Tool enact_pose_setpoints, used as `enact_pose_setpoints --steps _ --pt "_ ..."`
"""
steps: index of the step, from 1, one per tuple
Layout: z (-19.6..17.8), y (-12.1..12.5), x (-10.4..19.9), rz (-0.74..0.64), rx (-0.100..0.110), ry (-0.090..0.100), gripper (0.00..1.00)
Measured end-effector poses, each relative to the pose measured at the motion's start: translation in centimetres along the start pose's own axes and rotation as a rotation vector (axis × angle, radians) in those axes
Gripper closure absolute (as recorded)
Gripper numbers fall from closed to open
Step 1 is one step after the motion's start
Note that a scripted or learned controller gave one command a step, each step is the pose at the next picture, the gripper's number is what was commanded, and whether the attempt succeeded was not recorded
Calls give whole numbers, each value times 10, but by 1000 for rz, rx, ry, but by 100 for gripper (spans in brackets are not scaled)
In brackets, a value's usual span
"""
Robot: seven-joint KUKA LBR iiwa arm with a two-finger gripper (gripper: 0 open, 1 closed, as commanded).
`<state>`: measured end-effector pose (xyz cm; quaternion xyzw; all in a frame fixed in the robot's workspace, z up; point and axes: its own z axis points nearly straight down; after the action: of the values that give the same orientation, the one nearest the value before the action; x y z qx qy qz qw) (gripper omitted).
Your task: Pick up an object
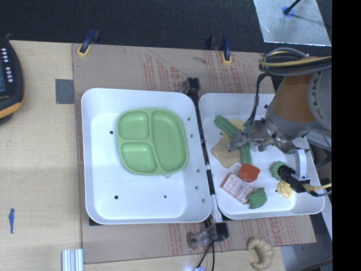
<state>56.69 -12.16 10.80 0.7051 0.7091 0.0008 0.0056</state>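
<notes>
Reaching: the arm [293, 100] comes in from the right and is down low over the right bin [307, 208], so the step in hand looks like the descent onto a target.
Gripper: the gripper [243, 141] sits among the pile at the bin's far left part; whether it is wide, narrow or holding anything I cannot tell.
Likely target: the green pod [227, 125] and the tan piece [223, 153] lie right at its tip, touching or just beside it.
Other picks: a red block [249, 172], a patterned card [237, 187] and a green leaf [258, 198] lie nearer; a yellow piece [284, 189] sits to the right.
Left bin: the left bin [101, 202] holds a green plate [152, 141], well apart from the arm.
Next move: closing squarely on one item, then lifting straight up clear of its neighbours.
</notes>
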Motion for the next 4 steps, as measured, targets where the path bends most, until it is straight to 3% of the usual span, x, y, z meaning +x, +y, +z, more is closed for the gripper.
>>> enact_pose_setpoints --steps 1,2,3,4 --pt "16 41 27 -4 8 6 0" --pt "16 92 26 0 7 6 0" --pt "17 13 1 5 19 7 0" --pt "6 17 1 1 15 6 100"
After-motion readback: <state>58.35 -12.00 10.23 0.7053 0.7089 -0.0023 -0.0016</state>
